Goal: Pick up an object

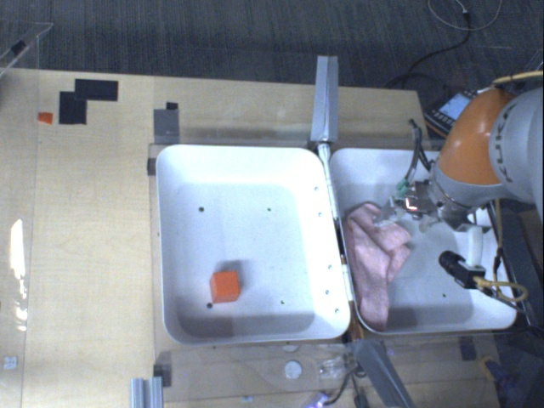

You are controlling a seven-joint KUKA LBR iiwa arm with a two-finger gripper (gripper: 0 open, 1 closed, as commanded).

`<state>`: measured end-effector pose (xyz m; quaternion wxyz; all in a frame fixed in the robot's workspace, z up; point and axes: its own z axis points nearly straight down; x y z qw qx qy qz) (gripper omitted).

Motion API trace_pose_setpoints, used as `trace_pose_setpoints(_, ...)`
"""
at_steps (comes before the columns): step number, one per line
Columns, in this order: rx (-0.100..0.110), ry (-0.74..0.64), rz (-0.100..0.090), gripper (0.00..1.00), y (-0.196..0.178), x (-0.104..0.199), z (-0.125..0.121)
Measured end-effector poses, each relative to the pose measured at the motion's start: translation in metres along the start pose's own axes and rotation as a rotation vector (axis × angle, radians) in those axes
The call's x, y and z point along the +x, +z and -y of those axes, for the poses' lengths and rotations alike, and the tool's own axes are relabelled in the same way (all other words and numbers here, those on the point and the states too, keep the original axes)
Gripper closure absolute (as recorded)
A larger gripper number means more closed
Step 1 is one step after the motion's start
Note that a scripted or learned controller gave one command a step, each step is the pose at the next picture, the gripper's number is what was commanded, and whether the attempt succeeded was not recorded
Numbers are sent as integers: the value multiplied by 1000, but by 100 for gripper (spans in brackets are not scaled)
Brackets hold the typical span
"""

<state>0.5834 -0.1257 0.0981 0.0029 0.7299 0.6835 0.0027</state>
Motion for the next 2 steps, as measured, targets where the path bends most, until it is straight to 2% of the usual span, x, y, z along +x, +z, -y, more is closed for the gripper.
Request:
trace_pose_setpoints(1, -13, -163, 2, 0, 6, -24, 25)
trace_pose_setpoints(2, -14, -284, 4, 0, 5, 7, 32)
